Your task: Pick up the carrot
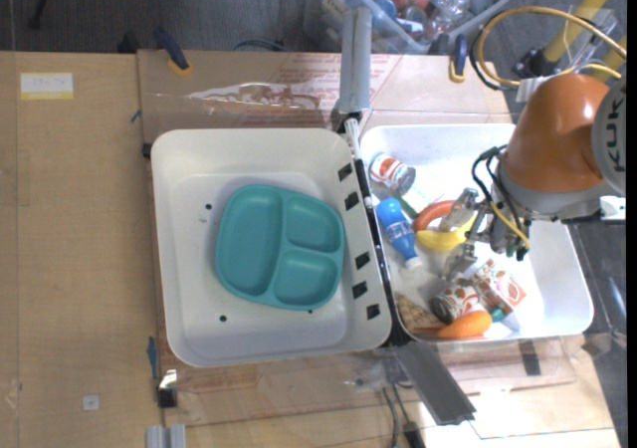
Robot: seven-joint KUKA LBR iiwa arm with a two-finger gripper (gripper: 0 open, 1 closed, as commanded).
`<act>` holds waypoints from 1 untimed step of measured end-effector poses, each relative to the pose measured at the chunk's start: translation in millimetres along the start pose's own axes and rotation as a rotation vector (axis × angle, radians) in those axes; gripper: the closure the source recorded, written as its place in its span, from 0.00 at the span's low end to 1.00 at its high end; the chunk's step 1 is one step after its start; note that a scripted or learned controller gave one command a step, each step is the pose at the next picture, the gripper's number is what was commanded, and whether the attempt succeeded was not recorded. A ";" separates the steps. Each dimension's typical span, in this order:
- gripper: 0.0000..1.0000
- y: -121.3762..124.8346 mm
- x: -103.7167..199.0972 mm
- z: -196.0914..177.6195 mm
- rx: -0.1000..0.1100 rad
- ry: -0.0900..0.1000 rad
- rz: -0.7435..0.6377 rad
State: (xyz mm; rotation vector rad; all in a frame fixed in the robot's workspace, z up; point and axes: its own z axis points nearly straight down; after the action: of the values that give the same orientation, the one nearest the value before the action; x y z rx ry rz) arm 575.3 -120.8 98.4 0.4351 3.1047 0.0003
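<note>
Right bin (pixel 557 277): the grey arm with its orange band comes in from the right of the view, and its pincer (pixel 466 235) hangs low over the clutter in the middle of this bin. We cannot tell whether the pincer is spread or closed; dark cabling and the items beneath it confuse the outline. We see nothing clearly clamped in it.

The carrot (pixel 464 327) lies below the pincer in the view, well apart from it, on its side against the bin's near rim. Its length runs roughly along that rim.

A red and white carton (pixel 500 287) sits between the pincer and the carrot, slightly to the right. Its lower end is close to the carrot.

A yellow item (pixel 444 240) lies right at the pincer, on its left edge; we cannot tell whether they touch. A curved red-orange piece (pixel 432 212) sits just up and left of the pincer.

Further left of the pincer, a blue bottle (pixel 398 230) lies near the divider between the bins. A red and white can (pixel 391 174) lies above the bottle.

Left bin (pixel 189 167): far to the pincer's left, it holds a teal divided plate (pixel 281 247).
</note>
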 end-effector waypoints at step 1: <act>0.00 46.0 -70.9 9.1 -0.001 -0.004 0.126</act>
State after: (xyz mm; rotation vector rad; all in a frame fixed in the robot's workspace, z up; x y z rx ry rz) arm 656.1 -96.0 89.9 0.6287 3.0671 0.0021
